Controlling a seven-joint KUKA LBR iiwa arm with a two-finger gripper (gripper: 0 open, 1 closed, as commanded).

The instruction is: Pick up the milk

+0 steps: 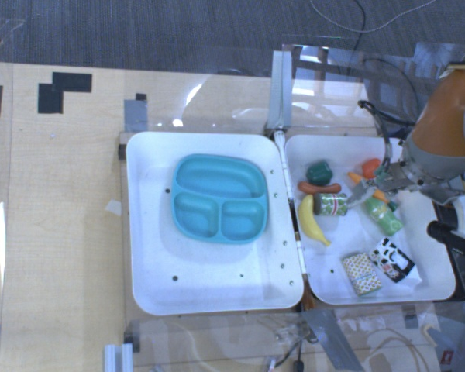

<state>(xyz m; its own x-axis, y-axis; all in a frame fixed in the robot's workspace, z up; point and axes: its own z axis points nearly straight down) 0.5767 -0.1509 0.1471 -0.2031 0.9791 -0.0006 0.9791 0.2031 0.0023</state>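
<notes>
The gripper [370, 191] is hanging over the right bin [442, 285], just above the green bottle [386, 218] — can't tell whether it's apart or together. The milk [393, 260], a black-and-white carton, is lying near the bin's front, beside a patterned box [361, 273]. The blue tray [219, 198] is sitting in the left bin [151, 285].

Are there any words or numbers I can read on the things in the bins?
None can be read.
Can with the green label: print is too small and blurred.
Black-and-white cow-patterned milk carton: marks show, no letters can be made out.
Checkered box: only a pattern, no legible words.
Blue divided plate: plain, no text seen.
Green bottle: too blurred to tell.
</notes>
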